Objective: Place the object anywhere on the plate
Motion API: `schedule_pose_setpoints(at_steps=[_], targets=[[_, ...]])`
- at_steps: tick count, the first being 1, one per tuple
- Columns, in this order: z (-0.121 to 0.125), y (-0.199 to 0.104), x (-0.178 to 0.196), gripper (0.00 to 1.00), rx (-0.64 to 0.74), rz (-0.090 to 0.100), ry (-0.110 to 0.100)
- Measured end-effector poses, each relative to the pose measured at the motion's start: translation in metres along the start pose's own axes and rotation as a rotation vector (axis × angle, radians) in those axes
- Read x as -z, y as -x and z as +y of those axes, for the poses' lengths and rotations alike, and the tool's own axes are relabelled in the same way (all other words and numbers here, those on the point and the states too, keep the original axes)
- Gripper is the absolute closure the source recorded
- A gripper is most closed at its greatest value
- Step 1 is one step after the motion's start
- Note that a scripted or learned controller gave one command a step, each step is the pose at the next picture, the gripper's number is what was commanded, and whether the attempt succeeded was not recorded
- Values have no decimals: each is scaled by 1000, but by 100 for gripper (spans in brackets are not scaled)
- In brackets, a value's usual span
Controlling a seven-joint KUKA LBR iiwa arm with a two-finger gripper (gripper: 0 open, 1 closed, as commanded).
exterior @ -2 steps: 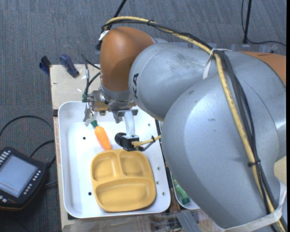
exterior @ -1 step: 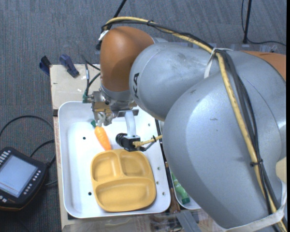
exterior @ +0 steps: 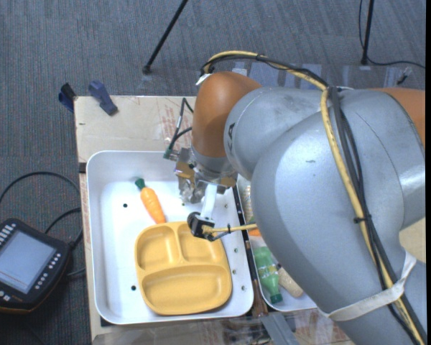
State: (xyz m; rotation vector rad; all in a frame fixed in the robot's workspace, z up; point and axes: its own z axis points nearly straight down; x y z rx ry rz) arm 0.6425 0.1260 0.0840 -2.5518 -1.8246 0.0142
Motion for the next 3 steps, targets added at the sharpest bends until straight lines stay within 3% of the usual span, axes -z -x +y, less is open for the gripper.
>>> schedule_pose_setpoints(at_steps=[1,3], targets=[[-32,-88,-1,100,-28,1,0],[-34,-85,12,100,-22,-13,-12]])
